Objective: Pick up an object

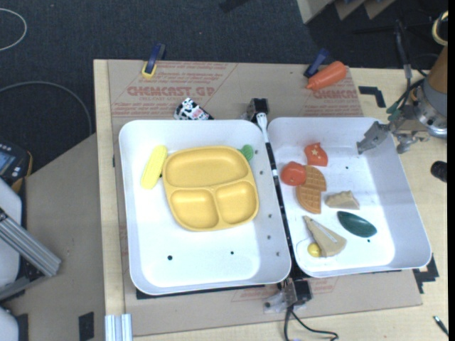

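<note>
Gripper is seen at the right bin's upper right corner, over the far rim area, arm entering from the right edge. Finger state cannot be told at this angle; nothing is seen held between them.

Right bin contents, all resting on the floor and apart from the gripper:
- small red piece near the top centre
- red round object just left of it, touching the waffle-patterned piece below
- tan wedge to the right of the waffle piece
- dark green oval below the wedge
- beige triangular slice at lower centre, with a small yellow ball touching its lower left

Left bin: yellow divided tray with three compartments is placed centrally. A yellow corn cob lies just beside its left edge; a green item is partly hidden at its upper right corner.

Writing: "CHEMCAST GP" is printed in red on the brown board behind the left bin, partly cut off by the bin; a similar red print behind the right bin is too blurred to be read.

On the board behind the bins: a black-and-white patterned object, a blue-and-yellow clamp, and an orange-handled clamp.
</note>
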`<state>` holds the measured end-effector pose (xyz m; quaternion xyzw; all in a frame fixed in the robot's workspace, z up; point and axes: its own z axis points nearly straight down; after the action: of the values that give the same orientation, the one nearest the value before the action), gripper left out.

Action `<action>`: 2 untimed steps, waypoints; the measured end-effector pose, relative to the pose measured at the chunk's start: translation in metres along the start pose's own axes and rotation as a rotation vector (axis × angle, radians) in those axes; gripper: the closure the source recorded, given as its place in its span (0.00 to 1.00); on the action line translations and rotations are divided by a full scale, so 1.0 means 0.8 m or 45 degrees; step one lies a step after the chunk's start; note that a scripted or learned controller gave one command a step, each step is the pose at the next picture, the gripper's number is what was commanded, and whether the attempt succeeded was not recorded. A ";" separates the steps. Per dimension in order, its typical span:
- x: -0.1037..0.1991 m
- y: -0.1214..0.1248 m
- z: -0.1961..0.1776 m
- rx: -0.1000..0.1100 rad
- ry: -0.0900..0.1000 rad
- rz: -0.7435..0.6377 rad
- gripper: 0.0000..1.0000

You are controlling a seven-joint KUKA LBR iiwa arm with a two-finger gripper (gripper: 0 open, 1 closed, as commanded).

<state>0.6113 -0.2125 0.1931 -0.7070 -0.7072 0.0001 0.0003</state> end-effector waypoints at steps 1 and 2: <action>-0.011 0.001 0.060 0.005 0.001 0.001 0.00; 0.000 0.010 0.131 0.006 0.007 -0.004 0.00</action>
<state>0.6188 -0.2125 0.0880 -0.7060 -0.7082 -0.0001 0.0041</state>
